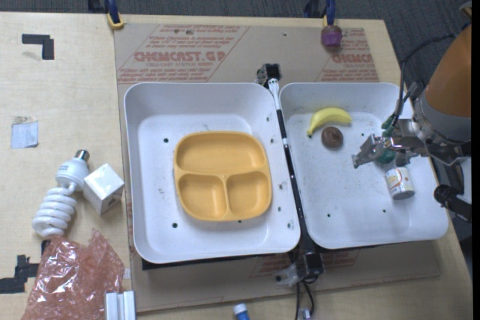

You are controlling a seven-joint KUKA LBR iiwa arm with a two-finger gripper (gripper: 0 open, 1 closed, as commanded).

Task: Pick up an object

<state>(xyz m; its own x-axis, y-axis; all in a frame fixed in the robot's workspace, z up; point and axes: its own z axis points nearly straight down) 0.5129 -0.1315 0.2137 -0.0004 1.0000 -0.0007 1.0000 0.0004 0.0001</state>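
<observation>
Noted, largest first: divided yellow tray in left bin; in right bin, gripper, jaw state undeterminable, above floor; banana, small bottle, brown ball all unlifted, pick outstanding.

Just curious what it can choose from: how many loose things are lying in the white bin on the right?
3: a banana near the far wall, a small brown round thing just in front of it, and a small bottle toward the right side. The arm may hide others.
</observation>
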